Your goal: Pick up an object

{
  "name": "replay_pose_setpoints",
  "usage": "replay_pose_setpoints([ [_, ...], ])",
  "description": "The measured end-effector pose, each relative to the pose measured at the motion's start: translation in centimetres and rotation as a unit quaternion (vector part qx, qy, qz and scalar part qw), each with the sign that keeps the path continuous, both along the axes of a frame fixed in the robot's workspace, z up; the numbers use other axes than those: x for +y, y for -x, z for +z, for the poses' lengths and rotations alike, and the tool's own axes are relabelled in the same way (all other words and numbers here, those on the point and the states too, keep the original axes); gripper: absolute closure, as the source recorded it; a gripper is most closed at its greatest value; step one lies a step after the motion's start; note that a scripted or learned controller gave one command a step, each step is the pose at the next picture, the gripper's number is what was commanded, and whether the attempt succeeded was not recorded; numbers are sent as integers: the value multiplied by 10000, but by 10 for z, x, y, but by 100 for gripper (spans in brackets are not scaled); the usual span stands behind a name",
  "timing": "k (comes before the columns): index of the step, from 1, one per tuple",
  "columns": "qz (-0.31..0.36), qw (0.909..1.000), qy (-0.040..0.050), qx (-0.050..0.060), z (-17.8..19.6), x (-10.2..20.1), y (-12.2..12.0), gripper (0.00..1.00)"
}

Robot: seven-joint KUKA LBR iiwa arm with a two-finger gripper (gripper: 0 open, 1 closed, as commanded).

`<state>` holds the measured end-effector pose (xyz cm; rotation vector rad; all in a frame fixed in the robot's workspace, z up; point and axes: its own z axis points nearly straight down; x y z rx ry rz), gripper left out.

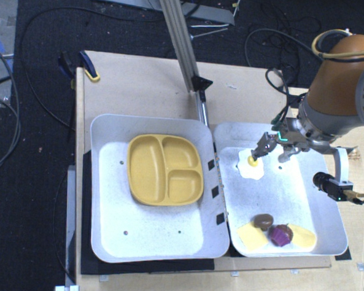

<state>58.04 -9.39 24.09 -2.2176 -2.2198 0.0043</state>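
on the left we see a yellow divided tray (166,170) lying in the left bin (103,229). moving right into the right bin (326,206), a fried egg toy (251,166) lies near the far end, its yolk touching or just under the lower fingertip of the gripper (273,148), whose fingers stand apart with nothing between them. at the near end of that bin a brown piece (263,222) and a purple piece (281,234) rest on a pale yellow flat piece (302,237), well apart from the gripper.
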Motion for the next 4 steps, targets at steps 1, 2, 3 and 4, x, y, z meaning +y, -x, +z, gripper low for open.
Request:
replay_pose_setpoints([
  [1,2,10000,2,-19,2,0,-1,0],
  [2,-10,10000,5,-14,-58,-5,-6,0],
  [3,-10,10000,5,-8,-103,-10,-9,0],
  [4,-9,10000,6,-19,-150,-10,-9,0],
])
